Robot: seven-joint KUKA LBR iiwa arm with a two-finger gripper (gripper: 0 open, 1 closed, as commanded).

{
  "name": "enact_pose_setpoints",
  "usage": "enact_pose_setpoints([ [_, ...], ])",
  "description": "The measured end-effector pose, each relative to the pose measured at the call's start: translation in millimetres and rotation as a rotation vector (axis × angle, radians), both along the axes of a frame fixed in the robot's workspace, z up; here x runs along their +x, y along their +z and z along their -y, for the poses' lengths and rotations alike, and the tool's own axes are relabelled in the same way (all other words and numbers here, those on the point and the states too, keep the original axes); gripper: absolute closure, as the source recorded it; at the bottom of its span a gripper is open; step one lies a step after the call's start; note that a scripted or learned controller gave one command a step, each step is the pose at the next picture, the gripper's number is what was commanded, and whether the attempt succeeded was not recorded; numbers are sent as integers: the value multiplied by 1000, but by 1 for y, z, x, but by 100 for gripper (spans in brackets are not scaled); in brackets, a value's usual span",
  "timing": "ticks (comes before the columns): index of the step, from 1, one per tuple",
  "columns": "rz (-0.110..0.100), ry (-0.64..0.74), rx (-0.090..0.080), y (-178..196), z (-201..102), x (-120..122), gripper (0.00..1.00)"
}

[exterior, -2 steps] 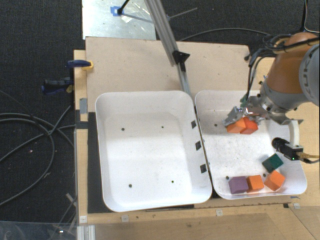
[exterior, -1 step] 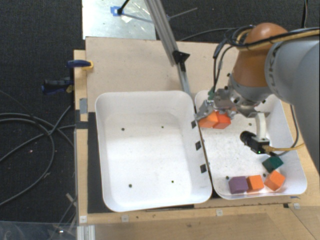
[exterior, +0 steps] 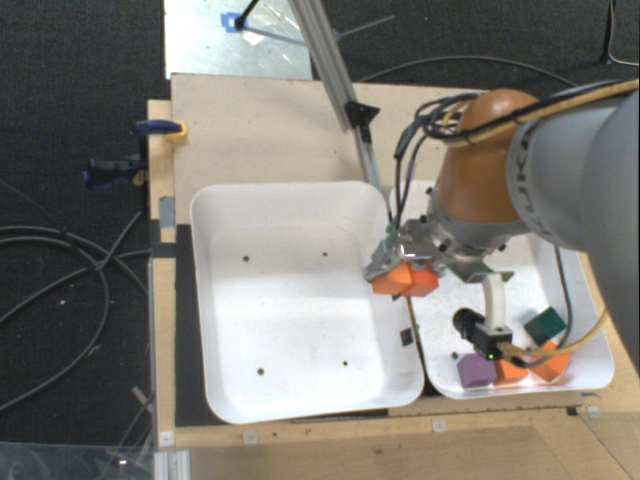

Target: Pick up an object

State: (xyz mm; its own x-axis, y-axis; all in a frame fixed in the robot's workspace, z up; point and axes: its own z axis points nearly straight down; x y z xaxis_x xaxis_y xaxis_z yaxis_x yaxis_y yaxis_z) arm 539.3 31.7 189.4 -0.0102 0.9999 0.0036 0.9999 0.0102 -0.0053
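Note:
An orange block (exterior: 405, 281) hangs over the rim between the two bins, just under my gripper (exterior: 397, 267). The metal fingers (exterior: 383, 262) close on its top, so the gripper is shut on it. The grey arm with its orange band (exterior: 490, 168) reaches in from the right and hides much of the right bin (exterior: 590, 368). At that bin's near end lie a purple block (exterior: 476, 371), two more orange blocks (exterior: 510, 372) (exterior: 552, 366) and a dark green block (exterior: 546, 323).
The left bin (exterior: 215, 268) has a bare white floor with a few small dark dots. A slanted metal pole (exterior: 325, 48) crosses the bench behind the bins. A blue clamp (exterior: 150, 128) grips the bench's left edge, with cables on the floor beyond.

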Motion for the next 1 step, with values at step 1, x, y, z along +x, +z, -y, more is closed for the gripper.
enact_pose_setpoints([
  [1,12,-1,-1,95,-22,-52,100],
])
